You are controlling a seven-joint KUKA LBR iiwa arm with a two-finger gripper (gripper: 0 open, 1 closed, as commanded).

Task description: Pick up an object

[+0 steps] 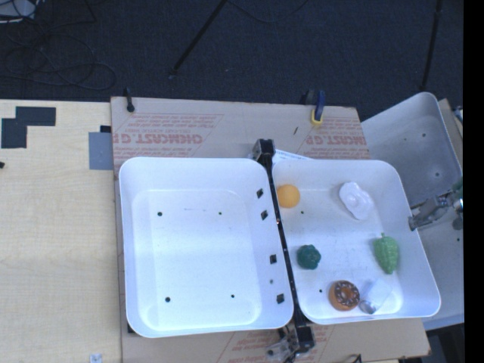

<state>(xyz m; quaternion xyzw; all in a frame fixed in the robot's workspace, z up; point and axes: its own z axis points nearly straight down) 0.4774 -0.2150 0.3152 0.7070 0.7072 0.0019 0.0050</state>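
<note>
The right bin (408,195) holds several small objects. An orange ball (288,196) lies near its far left corner, close to the divider. A white lumpy object (355,200) rests toward the far right. A dark green round object (308,257) sits in the middle left. A light green leafy object (386,253) lies by the right wall. A brown doughnut with sprinkles (345,295) sits near the front wall, with a pale translucent object (372,299) touching its right side.
The left bin (136,203) stands beside the right one, joined along a black divider strip (274,233). Both rest on a cardboard sheet (197,131). A grey metal plate (412,131) and a small metal bracket (428,212) lie at the right.
</note>
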